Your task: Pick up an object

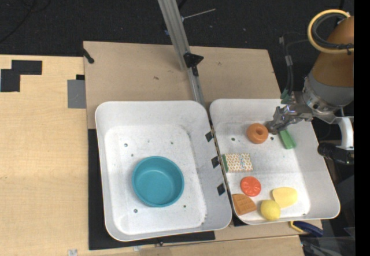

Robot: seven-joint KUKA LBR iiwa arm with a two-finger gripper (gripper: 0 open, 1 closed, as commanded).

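floor [87,6]: dark, cables | bench [40,133]: pale wood | aluminium post [173,23]: slanted

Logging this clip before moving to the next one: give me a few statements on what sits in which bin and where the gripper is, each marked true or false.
1. The blue bowl sits in the left bin. True.
2. The gripper is over the left bin. False: it is over the right bin, beside the orange donut.
3. A green object lies just below the gripper. True.
4. The yellow pieces lie at the right bin's far edge. False: they lie at its near edge.
5. The red round piece is inside the bowl. False: it lies in the right bin.
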